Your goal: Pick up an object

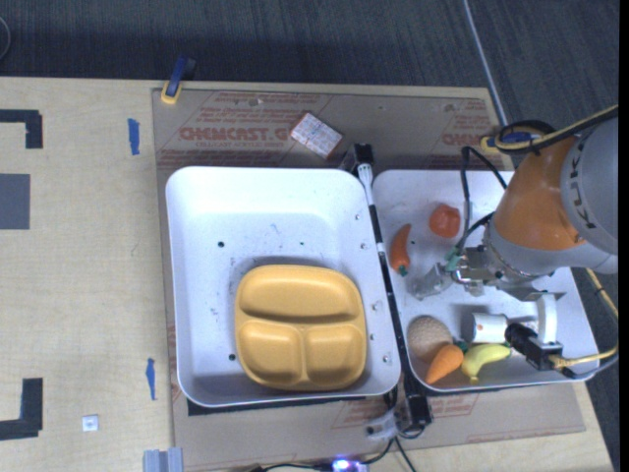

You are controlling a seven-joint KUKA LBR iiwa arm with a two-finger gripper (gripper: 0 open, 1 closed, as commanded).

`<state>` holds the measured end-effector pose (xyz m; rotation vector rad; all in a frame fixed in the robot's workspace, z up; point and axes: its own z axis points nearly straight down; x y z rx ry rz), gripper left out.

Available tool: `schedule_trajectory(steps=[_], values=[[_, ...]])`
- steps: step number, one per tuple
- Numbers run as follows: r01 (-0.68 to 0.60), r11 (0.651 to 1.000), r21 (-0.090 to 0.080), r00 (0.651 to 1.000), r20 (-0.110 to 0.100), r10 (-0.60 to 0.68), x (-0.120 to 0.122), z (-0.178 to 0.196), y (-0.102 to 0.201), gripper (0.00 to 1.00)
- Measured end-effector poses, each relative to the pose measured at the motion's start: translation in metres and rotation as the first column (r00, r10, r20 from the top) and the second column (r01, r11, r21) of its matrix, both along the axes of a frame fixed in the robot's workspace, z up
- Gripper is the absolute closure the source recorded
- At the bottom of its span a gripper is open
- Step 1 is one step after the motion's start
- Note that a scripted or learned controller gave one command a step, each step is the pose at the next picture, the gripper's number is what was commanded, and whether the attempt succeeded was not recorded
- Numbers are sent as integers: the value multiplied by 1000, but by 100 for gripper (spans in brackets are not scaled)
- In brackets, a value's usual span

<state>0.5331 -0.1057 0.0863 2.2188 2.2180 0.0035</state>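
Note:
My gripper (429, 283) hangs low in the middle of the right bin (423, 190), reaching in from the right under the orange band of the arm (536, 209). Just left of it lies a red-orange chili pepper (400, 247) against the bin's left wall. A red tomato (444, 220) sits above the gripper. Below it rest a beige potato-like lump (427, 333), an orange carrot (444, 363), a yellow banana (486, 358) and a white cylinder (488, 324). I see nothing held in the gripper.
The left bin (197, 214) holds a yellow three-compartment tray (299, 325) in its near half. A black divider (378, 254) runs between the bins. A small patterned card (315, 134) lies on the cardboard behind them. Cables trail at the right.

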Motion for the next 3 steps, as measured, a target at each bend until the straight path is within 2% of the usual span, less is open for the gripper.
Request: schedule_trajectory(steps=[1, 2, 3], values=[[-1, 1000, 1, 1000, 0, 1, -41, 0, 8, 0], [0, 1000, 1, 1000, 3, 0, -51, 0, 10, 0], [1, 1000, -1, 1000, 3, -1, -52, 0, 11, 0]])
